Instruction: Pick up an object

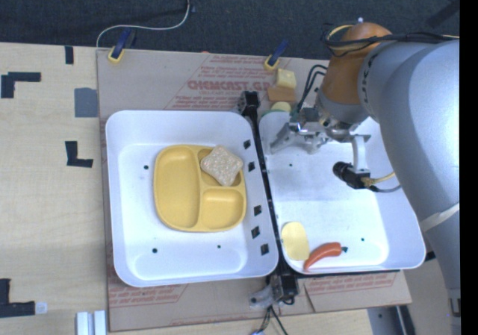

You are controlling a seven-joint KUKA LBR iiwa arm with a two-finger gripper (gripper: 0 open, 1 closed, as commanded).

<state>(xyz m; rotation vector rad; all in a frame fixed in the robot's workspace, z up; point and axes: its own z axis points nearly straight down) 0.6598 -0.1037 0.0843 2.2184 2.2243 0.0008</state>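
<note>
Distance is what we weigh: our end effector [293, 134], whose grip state we cannot tell, sits at the right shallow white plastic bin's [388, 210] far-left corner, while the curved orange-red pepper-like toy [323, 254] lies well apart toward six o'clock, long axis roughly eight-to-two.

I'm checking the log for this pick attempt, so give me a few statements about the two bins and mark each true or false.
1. The yellow divided plastic plate lies in the left white bin. True.
2. A beige rough sponge-like block rests on the plate. True.
3. The orange-red chili-shaped toy lies on the plate. False: it lies in the right white bin.
4. The tool is above the left bin. False: it is over the right bin's far end.
</note>
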